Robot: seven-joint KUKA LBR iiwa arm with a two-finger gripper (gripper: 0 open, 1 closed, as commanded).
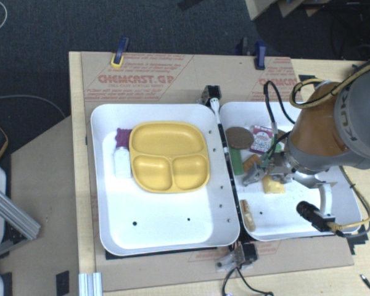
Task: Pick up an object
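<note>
My gripper [263, 169] is low in the right bin [333, 227], left of centre, among a cluster of small objects. A yellow block [274, 185] lies just below it. A brown round piece [238, 137] and a pink-and-white packet [261, 137] sit above it. A green stick [235, 160] runs along the bin's left wall, with a small orange piece [250, 162] beside it. The arm's orange band and grey wrist hide the bin's upper right part.
The left bin [111, 227] holds a yellow divided plate [169, 155], with a purple object [123, 137] and a white object [121, 163] at its left edge. A small tan stick [247, 215] lies at the right bin's lower left.
</note>
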